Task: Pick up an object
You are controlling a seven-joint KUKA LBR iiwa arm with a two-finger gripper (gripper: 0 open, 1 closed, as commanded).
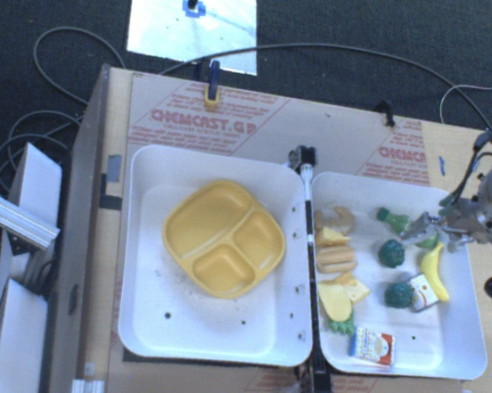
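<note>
end effector (429, 228): over right bin (468, 355), near banana (435, 270) and broccoli (391, 252) | grip state: I cannot tell | left bin (136, 312): yellow plate (223, 236)

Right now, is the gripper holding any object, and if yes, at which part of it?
It cannot be told. The gripper hangs over the right bin, above the banana and near a green broccoli piece, but nothing clearly sits between its fingers.
</note>
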